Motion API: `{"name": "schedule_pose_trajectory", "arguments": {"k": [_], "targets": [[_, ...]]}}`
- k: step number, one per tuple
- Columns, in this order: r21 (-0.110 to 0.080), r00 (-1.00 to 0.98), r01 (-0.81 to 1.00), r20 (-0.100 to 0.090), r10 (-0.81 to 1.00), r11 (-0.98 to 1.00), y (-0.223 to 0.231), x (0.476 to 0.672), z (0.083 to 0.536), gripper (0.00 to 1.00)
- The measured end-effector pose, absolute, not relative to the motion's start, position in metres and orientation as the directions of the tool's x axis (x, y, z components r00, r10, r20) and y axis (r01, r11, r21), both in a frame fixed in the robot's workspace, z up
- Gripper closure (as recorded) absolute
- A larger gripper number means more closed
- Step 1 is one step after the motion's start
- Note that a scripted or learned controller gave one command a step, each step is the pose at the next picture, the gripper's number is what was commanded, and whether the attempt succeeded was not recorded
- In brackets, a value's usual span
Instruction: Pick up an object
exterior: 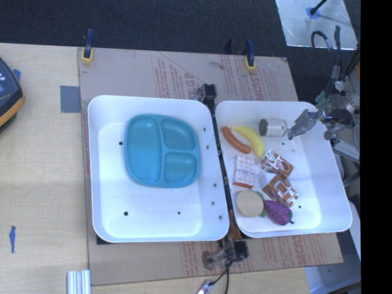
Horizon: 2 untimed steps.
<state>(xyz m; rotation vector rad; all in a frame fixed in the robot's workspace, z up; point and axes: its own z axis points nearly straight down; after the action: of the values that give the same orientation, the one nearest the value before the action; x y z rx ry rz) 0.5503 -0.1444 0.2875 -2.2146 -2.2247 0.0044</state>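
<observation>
Seen from above at a slant: two white bins side by side on a cardboard sheet on the wooden counter [43, 182].

Left bin [110, 216]: holds a blue divided plate [162, 150], lying flat near the middle.

Right bin [324, 188]: holds every small object. Along the far side, a red sausage [234, 139] touching a yellow banana [251, 139], then a pale cylinder [273, 127] on its side. Nearer, a red-and-white packet [244, 171], two brown-and-white waffle pieces [277, 163] [280, 190], a round tan disc [249, 203] and a purple grape bunch [277, 212], just beside the disc.

Claw [298, 127]: reaches in from the right, sits just beside the cylinder at the bin's far right part. Apart or together: impossible to tell. Nothing visibly gripped.
</observation>
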Motion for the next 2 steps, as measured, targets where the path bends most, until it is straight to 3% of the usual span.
{"name": "schedule_pose_trajectory", "arguments": {"k": [1, 2], "targets": [[-0.007, -0.004, 1.000, 0.000, 1.000, 0.004, -0.148, 0.535, 0.158, 0.00], [-0.004, -0.006, 1.000, -0.001, 1.000, 0.006, -0.169, 0.576, 0.091, 0.00]]}}
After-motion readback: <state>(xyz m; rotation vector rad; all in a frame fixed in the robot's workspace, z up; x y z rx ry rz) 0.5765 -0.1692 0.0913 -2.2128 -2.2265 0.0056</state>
